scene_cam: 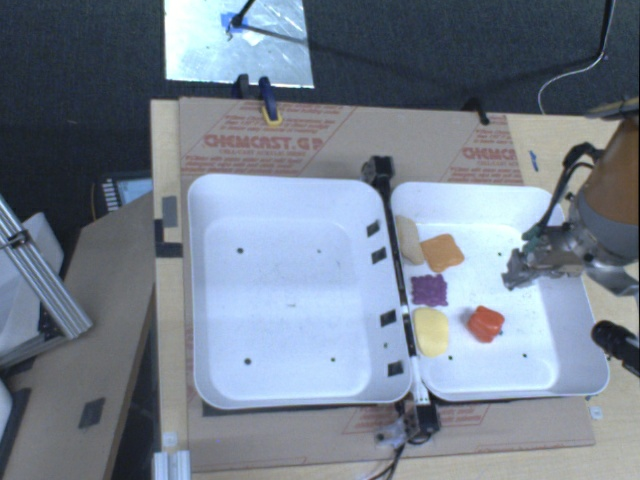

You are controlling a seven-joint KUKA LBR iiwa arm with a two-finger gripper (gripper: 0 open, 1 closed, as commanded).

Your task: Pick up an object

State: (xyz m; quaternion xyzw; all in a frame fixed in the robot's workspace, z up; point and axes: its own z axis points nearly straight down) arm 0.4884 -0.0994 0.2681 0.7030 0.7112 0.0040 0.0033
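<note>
Yellow block (431, 331) lies nearest, against the right bin's (575, 373) left wall, with a red piece (485, 323) just right of it. Farther back sit a purple piece (429, 289), then an orange block (442, 252) and a beige lump (408, 237). The gripper (520, 271) hangs over the bin's right side, apart from them all; how wide it stands I cannot tell. The left bin (205, 298) lies alongside.

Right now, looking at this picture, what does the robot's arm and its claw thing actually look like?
The arm is bulky and rounded, with an orange-tan band above a grey wrist. A thin black cable loops beside it. The gripper is a small, dark grey metal assembly, angular and mechanical-looking.
</note>
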